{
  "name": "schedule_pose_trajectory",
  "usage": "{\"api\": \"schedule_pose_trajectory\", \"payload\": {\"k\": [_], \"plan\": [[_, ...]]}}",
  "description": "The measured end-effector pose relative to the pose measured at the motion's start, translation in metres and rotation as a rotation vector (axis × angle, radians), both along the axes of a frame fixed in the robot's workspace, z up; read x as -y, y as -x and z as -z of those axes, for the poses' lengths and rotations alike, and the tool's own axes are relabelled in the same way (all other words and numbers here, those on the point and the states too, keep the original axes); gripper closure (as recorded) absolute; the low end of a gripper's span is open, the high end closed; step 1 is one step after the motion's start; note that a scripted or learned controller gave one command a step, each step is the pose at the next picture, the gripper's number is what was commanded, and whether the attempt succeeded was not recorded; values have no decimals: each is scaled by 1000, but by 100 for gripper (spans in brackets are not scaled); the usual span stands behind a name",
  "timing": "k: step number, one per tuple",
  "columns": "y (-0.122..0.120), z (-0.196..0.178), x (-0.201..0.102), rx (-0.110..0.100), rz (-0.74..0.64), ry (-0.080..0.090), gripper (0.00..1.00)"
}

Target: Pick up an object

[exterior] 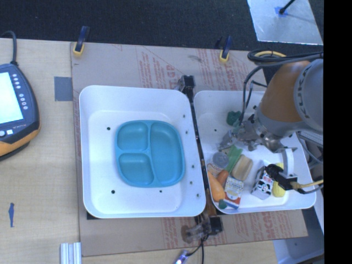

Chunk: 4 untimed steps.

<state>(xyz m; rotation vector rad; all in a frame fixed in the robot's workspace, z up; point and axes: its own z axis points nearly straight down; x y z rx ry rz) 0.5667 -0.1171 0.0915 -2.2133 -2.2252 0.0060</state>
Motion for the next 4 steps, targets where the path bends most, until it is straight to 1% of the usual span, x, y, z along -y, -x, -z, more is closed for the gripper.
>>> {"api": "schedule_pose_trajectory", "payload": {"k": [1,2,3,4], "plan": [[-47,0,13,2,1,-1,0],[16,0,-12,0,1,0,0],[-43,0,-1,3,3,-1,0],[20,0,-18,0,1,0,0]]}}
